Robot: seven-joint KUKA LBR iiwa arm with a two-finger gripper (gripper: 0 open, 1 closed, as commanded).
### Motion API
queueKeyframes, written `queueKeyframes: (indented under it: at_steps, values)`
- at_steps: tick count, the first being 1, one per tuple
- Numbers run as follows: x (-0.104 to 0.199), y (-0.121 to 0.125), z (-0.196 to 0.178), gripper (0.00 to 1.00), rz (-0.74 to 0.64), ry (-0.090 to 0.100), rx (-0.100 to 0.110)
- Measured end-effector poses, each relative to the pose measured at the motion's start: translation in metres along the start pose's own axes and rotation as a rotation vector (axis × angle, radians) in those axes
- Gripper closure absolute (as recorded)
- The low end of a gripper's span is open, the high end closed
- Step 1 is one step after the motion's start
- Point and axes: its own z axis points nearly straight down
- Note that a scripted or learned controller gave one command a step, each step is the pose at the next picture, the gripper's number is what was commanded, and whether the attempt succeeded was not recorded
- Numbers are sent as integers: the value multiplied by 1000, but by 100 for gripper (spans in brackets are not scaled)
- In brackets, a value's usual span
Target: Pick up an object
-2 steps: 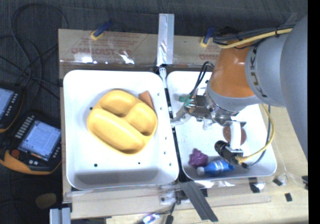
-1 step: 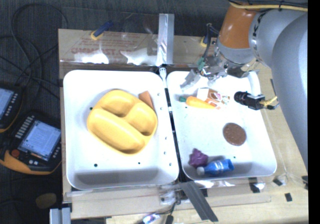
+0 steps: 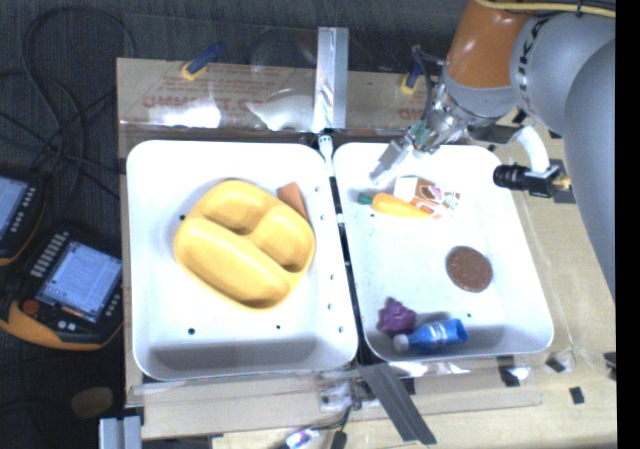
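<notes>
- Arm (image 3: 540,47) is reaching in from the right, wrist hanging over the far edge of the right bin (image 3: 520,237).
- Gripper (image 3: 392,161) is pointing down-left; whether it is clenched or released cannot be told.
- Carrot (image 3: 398,205) is lying just below the gripper tip, beside a small white card (image 3: 428,192).
- Brown disc (image 3: 468,268) is sitting mid-bin; purple toy (image 3: 396,317) and blue bottle (image 3: 432,334) are resting near the front wall.
- Left bin (image 3: 160,187) is holding a large yellow object (image 3: 243,242).
</notes>
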Motion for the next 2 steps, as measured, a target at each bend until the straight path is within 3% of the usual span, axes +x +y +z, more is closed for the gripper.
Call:
queueKeyframes:
  at_steps: [1,2]
  values:
    - [-2,-1,0,0,147,3,-1]
    - [1,-28,96,0,29,-3,-8]
